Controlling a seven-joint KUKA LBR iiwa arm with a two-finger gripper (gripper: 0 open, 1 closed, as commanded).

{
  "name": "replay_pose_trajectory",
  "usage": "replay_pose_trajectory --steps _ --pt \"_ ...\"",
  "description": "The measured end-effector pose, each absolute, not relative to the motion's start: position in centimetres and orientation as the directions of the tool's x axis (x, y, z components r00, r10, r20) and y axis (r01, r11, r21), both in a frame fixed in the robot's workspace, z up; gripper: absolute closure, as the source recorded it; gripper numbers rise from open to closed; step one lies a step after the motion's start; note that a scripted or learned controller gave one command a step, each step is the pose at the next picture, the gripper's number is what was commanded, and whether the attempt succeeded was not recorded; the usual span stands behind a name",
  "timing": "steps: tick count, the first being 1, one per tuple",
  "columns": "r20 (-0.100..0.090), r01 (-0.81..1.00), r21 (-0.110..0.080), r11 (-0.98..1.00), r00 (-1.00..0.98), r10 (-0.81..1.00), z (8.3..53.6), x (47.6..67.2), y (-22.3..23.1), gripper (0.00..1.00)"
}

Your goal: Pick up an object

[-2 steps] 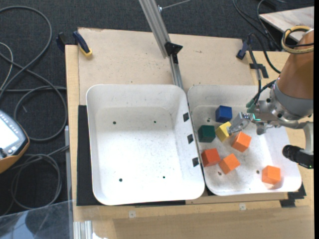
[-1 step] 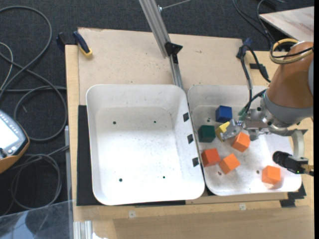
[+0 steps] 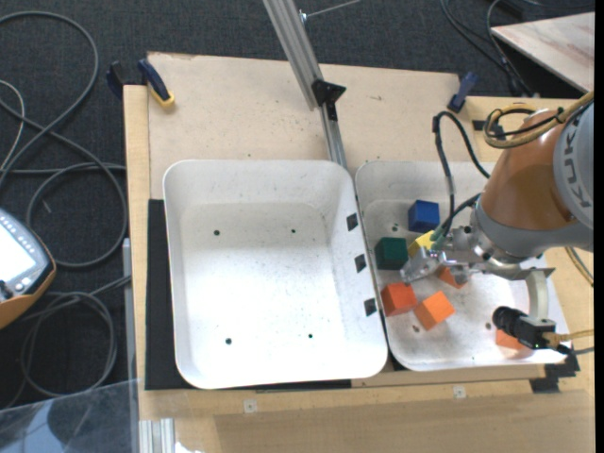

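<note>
While the grey arm with its orange band [image 3: 528, 192] reaches in from the right, its end effector [image 3: 436, 260] sits low in the right shallow white bin [image 3: 472, 347] among the blocks; whether it is open or closed cannot be told. A dark green cube [image 3: 392, 251] lies just left of it, a blue cube [image 3: 424, 215] and small yellow block [image 3: 425, 240] above, and two orange cubes [image 3: 399, 298] [image 3: 435, 310] just below. The left white bin [image 3: 189, 253] sits alongside on the wooden counter [image 3: 236, 111].

High slanted view over 2 bins [image 3: 189, 192]
</note>
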State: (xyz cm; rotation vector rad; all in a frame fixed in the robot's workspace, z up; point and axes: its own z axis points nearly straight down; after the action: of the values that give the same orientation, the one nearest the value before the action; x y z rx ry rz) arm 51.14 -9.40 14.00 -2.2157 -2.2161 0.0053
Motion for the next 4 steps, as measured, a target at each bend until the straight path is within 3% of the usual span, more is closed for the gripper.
replay_pose_trajectory --steps 1,2,3,4 --pt "-0.001 1.000 0.014 0.002 -0.002 1.000 11.6 51.6 -9.4 0.00" --pt "0.002 1.000 0.012 0.001 -0.001 1.000 12.5 51.6 -9.3 1.00" --pt "0.000 1.000 0.006 0.002 -0.002 1.000 17.9 50.9 -8.7 1.00" --pt "-0.001 1.000 0.006 0.002 -0.002 1.000 22.4 51.7 -8.8 1.00"
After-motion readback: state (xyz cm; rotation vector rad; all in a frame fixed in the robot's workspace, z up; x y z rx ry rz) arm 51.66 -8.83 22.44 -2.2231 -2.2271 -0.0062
